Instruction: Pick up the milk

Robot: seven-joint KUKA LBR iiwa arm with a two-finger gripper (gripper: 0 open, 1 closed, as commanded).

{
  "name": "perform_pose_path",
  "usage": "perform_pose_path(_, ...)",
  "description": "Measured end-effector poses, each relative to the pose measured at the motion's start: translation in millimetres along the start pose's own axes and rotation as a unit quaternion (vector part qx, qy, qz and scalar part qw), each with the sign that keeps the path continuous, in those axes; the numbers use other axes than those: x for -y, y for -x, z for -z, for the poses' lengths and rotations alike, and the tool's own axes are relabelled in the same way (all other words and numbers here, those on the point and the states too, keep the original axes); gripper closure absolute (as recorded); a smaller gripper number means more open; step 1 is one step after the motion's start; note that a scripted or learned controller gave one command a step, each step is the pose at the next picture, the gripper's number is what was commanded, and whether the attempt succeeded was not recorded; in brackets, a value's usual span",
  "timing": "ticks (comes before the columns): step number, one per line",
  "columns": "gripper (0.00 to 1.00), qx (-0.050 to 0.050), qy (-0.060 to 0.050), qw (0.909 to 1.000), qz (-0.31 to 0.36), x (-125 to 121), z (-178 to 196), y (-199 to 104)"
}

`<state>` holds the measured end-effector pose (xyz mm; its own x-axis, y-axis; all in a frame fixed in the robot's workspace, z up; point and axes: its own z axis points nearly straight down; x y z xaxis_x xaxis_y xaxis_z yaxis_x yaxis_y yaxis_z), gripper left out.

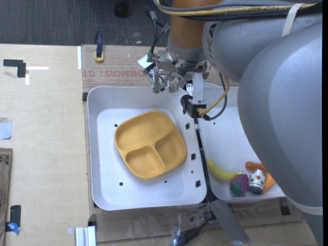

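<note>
My gripper (165, 86) hangs over the far edge of the left bin (93, 137), just beyond the yellow plate. The bulky wrist above it hides how its tips stand, and I see nothing in its grasp. In the near corner of the right bin (230, 137) a small pale container with a dark label (256, 181) lies among toy foods. It looks like the milk, though it is too small to be sure. It is far from the gripper, to the right and nearer the camera.
A yellow three-part plate (150, 144) fills the middle of the left bin. A banana (220, 170), purple grapes (238, 185) and an orange carrot (256, 166) crowd the pale container. The grey arm covers much of the right bin.
</note>
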<state>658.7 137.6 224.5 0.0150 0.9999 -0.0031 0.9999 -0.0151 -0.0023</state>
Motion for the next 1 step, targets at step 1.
perform_pose_path(1,1.00,0.000,0.000,0.9973,-0.073,0.8,-11.8,-49.6)
